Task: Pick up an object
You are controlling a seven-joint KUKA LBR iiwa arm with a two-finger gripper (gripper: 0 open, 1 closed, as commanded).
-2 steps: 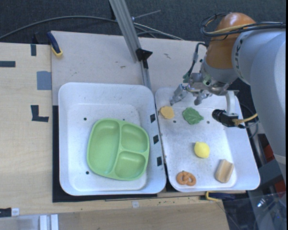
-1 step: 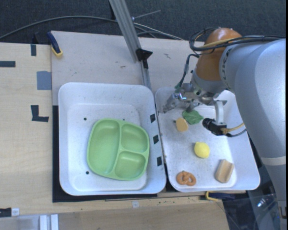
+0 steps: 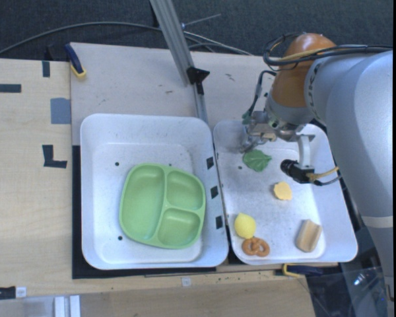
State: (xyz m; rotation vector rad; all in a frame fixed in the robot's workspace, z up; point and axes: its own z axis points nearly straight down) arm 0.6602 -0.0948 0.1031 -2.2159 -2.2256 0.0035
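Worktop [image 3: 132, 91] of pale wood, two shallow white bins side by side on it. Grey arm [image 3: 356, 111] with orange band reaches in from the right, wrist bent down over the far end of the right bin [image 3: 330, 240]. Left bin [image 3: 92, 177] carries a green divided plate [image 3: 162, 205], lying flat, nothing on it. Right bin holds the small things: a tan block [image 3: 308, 235] near the front right corner, a green leaf-shaped piece [image 3: 257, 159] toward the far end, a yellow round piece [image 3: 245, 226] by the front left, a brown pretzel-like ring [image 3: 256, 246] just in front of it, a small yellow lump [image 3: 282, 191] mid-bin. Claw [image 3: 254, 136] sits low, directly above and just behind the green piece, perhaps touching its top edge; cannot tell. Whether its tips are apart or together cannot be made out. Judgement: approach made, grasp not shown, lift undone. All five pieces lie on the bin floor.
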